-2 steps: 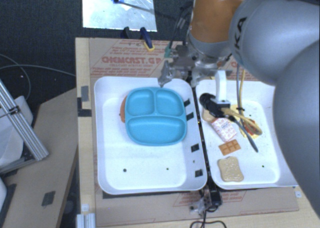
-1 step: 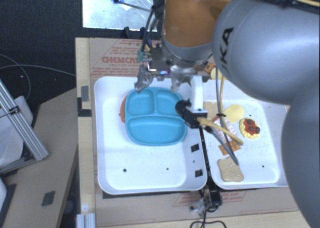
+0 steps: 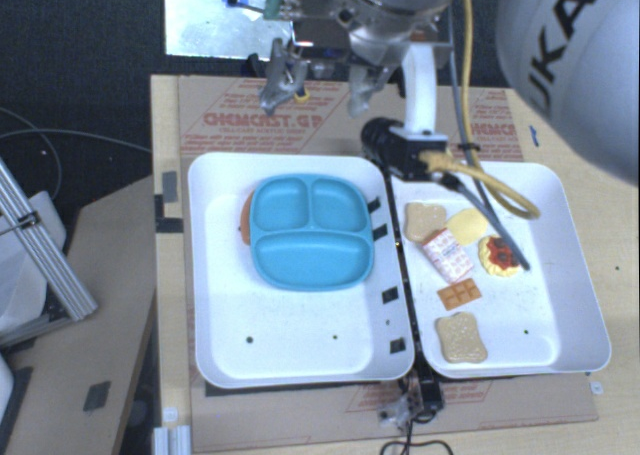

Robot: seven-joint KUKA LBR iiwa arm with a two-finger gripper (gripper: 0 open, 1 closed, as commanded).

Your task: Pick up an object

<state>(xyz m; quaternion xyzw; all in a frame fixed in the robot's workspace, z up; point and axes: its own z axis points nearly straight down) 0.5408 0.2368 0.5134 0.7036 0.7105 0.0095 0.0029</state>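
Below our open, empty two-finger gripper (image 3: pixel 322 85) we see a blue three-compartment plastic plate (image 3: pixel 310 233) lying in the left shallow white bin (image 3: pixel 215 333)

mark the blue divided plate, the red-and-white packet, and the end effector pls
blue three-compartment plastic plate (image 3: pixel 310 233), camera view, on the ridge between its compartments
red-and-white rectangular packet (image 3: pixel 448 254), camera view, middle of its top face
metal two-finger end effector (image 3: pixel 322 90), camera view, midway between its fingertips
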